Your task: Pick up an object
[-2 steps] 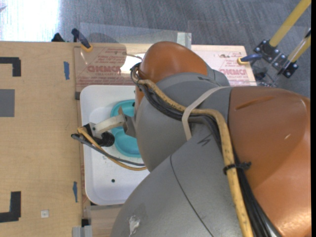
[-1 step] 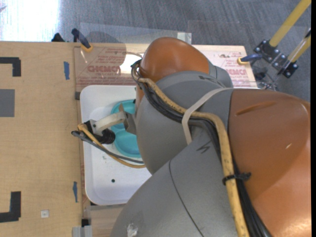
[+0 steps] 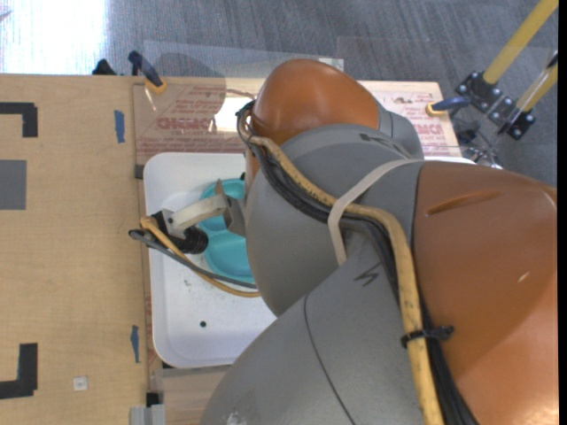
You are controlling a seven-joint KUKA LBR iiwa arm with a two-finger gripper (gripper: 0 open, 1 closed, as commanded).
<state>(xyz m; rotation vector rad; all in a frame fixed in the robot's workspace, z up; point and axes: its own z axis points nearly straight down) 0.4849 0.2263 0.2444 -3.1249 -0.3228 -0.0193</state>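
The end effector (image 3: 234, 212) hangs low in the shallow white plastic bin (image 3: 190, 335), largely hidden behind the wrist of the grey arm (image 3: 354, 264). I cannot tell how far open it is or whether it grips anything. The turquoise rounded plastic object (image 3: 226, 253) lies directly beneath and beside it. A good grasp likely means centring over the object's rim, then lifting straight and slowly.

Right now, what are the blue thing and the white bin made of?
The blue thing: probably plastic, smooth, one even turquoise colour with a soft shine; the arm hides much of it. The bin: likely hard plastic too, plain white, smooth, with rounded corners.
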